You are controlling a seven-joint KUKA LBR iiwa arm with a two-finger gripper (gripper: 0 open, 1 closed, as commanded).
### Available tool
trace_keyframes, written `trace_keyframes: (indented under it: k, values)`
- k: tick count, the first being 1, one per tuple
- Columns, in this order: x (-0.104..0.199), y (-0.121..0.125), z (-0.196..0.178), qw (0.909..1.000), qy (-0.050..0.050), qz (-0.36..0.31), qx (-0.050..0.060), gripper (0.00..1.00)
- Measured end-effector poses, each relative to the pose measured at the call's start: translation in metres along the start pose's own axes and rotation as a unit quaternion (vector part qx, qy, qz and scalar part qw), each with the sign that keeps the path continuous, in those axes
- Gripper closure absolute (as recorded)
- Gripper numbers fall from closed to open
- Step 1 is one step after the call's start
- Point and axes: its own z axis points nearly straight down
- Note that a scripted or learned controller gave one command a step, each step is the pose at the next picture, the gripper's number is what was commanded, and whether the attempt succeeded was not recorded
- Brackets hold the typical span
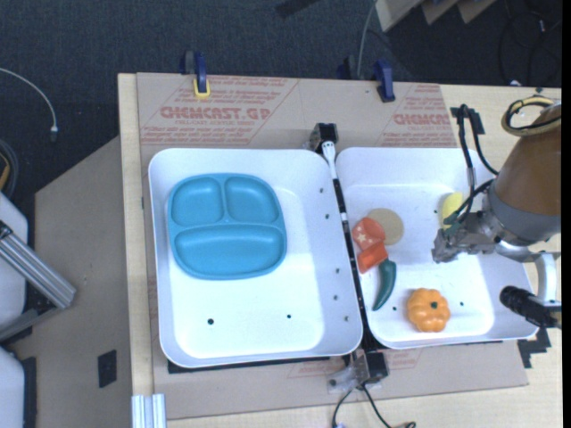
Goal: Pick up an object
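One grey arm (528,190) with its orange band comes in from the right edge and bends down over the right bin (406,328), its wrist slanting toward the bin's middle. The gripper (444,246) sits low at the end of it, over the bin's right half, and whether it is parted or closed cannot be told from this slant; nothing can be seen held in it. Taking the gripper as the landmark, a small yellow object (451,205) lies just above and beside it, partly hidden by the wrist, so contact cannot be judged. Below the gripper and slightly to its left rests an orange pumpkin-shaped toy (427,309), near the bin's front wall and apart from the gripper. Further left of the gripper lies a tan round disc (390,224), and touching its left edge is a red tomato-like piece (368,233) with a red block (373,258) just under it. A dark green pepper (385,283) curves below those, between the red block and the pumpkin toy. Well to the left of the gripper, past the divide between bins, the left bin (241,319) holds a blue divided plate (228,225) in its upper-left part.
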Motion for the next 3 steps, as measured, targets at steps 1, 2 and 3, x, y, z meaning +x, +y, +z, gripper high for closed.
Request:
trace_keyframes:
  k: [1, 2, 3]
  values:
    - [-0.003, 0.003, -0.043, 1.0, 0.0, 0.0, 0.0, 1.0]
    - [0.006, 0.005, -0.092, 1.0, 0.0, -0.001, 0.0, 1.0]
    - [0.065, 0.013, -0.095, 1.0, 0.002, -0.003, 0.001, 1.0]
